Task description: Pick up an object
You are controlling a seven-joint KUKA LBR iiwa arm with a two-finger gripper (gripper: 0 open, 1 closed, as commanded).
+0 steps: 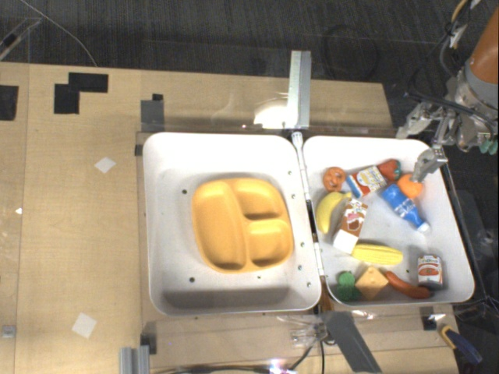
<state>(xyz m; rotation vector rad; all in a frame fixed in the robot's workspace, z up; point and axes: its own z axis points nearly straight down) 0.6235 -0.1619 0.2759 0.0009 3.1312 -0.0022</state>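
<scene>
Two shallow white bins sit side by side on a wooden bench. The left bin (164, 209) holds a yellow divided tray (242, 223). The right bin (460, 248) holds small toy foods: a banana (330, 209), an orange pumpkin (334, 178), a corn cob (377, 253), a blue bottle (404, 206), a red-and-white carton (366, 181), a small can (429, 270) and a cheese wedge (373, 281). The gripper (430, 162) hangs at the right bin's upper right corner, just beside the bottle's orange cap. Whether it is wide or narrow cannot be told, and nothing is seen in its grasp.

A yellow divided tray (240, 223) lies in the left white bin (164, 209).
</scene>
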